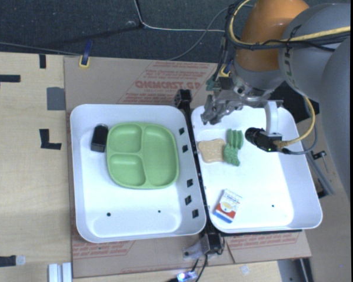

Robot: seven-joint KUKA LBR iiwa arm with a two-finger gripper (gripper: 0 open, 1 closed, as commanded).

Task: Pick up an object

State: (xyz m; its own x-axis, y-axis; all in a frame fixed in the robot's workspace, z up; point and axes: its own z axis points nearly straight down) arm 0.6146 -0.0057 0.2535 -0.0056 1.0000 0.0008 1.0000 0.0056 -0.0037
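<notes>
Jaws, state unclear, just above the right bin's (294, 216) far-left corner; tan slice (211, 151) and green toy (233, 147) just below them

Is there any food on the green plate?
No, empty. The green divided plate in the left bin shows bare compartments.

Grey arm (323, 46) with orange band (270, 19), yellow and black cables, dark metal wrist parts.
</notes>
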